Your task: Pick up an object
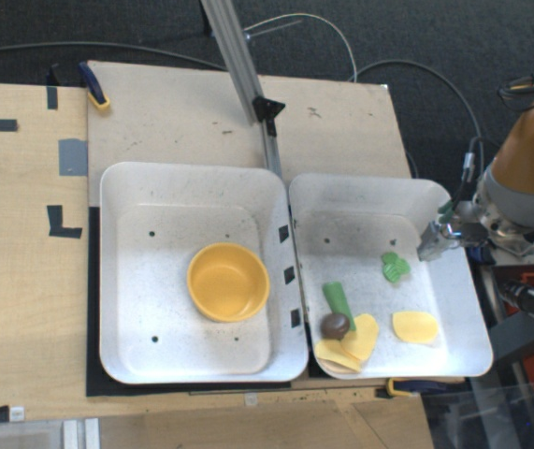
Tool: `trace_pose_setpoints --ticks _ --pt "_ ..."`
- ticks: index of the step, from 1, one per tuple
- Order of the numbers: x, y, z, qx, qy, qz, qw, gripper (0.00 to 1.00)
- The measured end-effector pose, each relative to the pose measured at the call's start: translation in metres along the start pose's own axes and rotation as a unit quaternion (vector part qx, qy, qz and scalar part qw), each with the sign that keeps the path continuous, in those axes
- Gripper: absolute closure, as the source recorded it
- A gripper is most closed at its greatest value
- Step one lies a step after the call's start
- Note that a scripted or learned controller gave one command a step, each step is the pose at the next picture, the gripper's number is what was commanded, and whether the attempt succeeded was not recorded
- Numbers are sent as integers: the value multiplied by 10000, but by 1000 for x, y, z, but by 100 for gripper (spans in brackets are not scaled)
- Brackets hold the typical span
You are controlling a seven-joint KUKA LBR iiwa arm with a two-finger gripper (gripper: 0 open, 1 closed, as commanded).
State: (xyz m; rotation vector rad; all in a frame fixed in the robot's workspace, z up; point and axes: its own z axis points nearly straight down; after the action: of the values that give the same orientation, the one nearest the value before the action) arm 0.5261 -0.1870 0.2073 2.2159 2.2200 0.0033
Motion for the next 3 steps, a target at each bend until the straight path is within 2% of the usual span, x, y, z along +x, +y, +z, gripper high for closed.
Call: trace_pose_setpoints --ticks 1,3 --pt "10 -2 -50 4 3 -4 10000 100" --pt "102 23 -40 29 16 -23 10000 100"
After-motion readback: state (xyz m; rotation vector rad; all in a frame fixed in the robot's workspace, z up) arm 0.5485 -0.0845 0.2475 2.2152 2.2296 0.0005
